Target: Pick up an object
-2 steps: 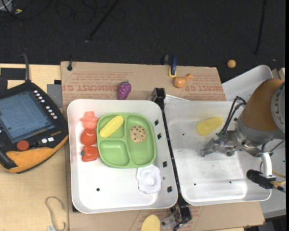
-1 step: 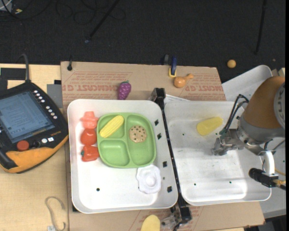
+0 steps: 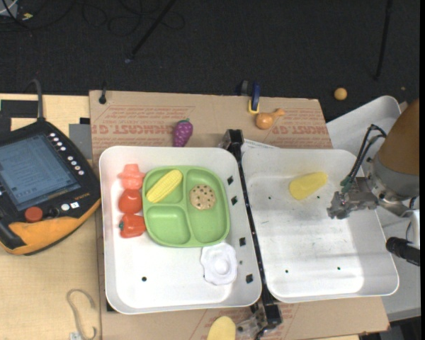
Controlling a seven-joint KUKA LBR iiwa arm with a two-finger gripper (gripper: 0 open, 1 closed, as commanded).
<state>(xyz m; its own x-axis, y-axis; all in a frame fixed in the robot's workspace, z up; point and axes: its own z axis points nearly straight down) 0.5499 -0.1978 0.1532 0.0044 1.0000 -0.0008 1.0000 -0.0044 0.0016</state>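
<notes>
The pincer hangs low over the right bin; whether it is open or closed I cannot tell. A yellow piece lies just up-left of it, apart.

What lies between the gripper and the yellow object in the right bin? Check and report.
Nothing visible. The gripper sits over the right bin, and the yellow object lies up and left of it, with bare white bin floor between them.
</notes>
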